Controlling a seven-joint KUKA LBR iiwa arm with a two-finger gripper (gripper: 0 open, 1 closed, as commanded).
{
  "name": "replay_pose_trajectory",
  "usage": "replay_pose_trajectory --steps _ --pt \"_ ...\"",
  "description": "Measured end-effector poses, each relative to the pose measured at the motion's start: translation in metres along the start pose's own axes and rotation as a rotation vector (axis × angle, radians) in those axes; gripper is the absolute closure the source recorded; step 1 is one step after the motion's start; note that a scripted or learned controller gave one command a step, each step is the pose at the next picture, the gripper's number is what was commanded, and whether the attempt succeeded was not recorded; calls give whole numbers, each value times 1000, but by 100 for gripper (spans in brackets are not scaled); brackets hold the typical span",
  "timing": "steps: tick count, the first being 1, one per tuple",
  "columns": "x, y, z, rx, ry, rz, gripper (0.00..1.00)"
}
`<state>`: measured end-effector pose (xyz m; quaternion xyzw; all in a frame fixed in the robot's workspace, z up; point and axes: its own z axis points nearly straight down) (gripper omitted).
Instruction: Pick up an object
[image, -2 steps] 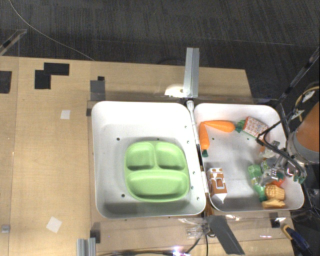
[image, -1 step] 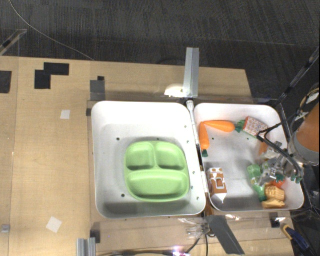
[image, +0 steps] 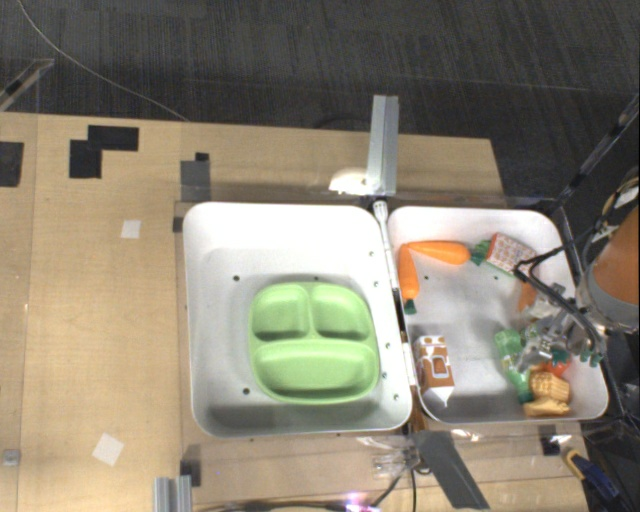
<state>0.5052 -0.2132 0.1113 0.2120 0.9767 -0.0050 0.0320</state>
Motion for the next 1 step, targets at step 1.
replay_pose_trajectory --steps 1 --pt "0 0 0 0 2 31 0"
